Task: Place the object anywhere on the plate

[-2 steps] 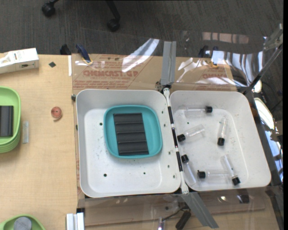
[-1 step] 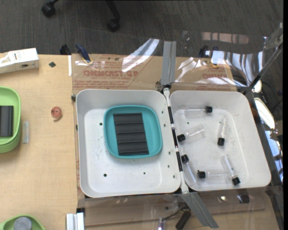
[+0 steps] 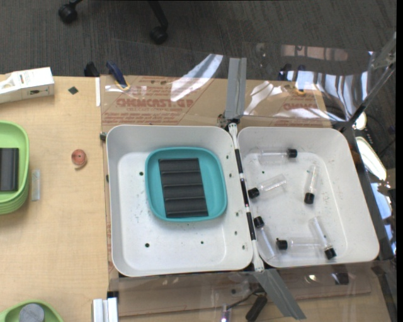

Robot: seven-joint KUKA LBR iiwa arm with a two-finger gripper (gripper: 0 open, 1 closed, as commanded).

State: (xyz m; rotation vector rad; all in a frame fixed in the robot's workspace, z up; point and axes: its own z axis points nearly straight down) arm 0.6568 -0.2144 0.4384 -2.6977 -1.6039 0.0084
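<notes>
teal square plastic plate [image 3: 217,188] w/ black ribbed insert [image 3: 182,187] in left white bin [image 3: 126,214] | clear black-capped plastic vials [image 3: 310,185] scattered in right white bin [image 3: 352,207] | claw state: can't tell

Green tray stack [image 3: 12,166] cut by left edge; dark item [image 3: 7,170] inside it partly out of frame. White box [image 3: 25,83] clipped at left edge. Green-rimmed container [image 3: 28,312] cut by bottom edge. Chair casters [image 3: 69,11] cut at top. Clear vials [image 3: 271,185] in right bin [image 3: 352,188]: bodies near invisible against white, contents unreadable. Small round pink thing [image 3: 78,157] on surface [image 3: 56,251] too small to identify.
</notes>
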